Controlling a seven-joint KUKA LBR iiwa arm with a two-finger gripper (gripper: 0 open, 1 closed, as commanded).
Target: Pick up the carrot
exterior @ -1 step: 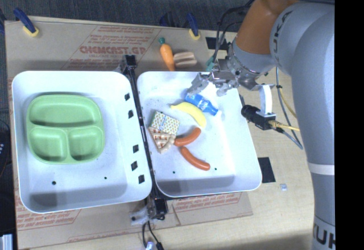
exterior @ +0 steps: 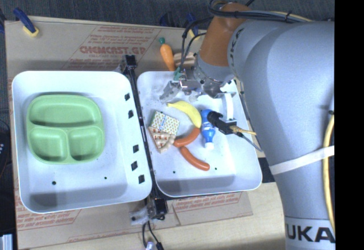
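The carrot (exterior: 166, 56) is small and orange with a green tip. It lies on the cardboard just beyond the far rim of the right bin (exterior: 244, 177), outside the bin. My gripper (exterior: 174, 89) hangs low over the far left corner of that bin, a short way in front of the carrot and apart from it. Nothing shows in the gripper. The grey arm with its orange band (exterior: 219, 38) reaches in from the right and hides the bin's right side.
The right bin holds a banana (exterior: 187, 111), a blue and white bottle (exterior: 207, 128), a patterned waffle piece (exterior: 163, 129) and two orange-red sausages (exterior: 185, 140) (exterior: 195, 159). In the left bin (exterior: 23, 186) sits a green divided tray (exterior: 64, 126).
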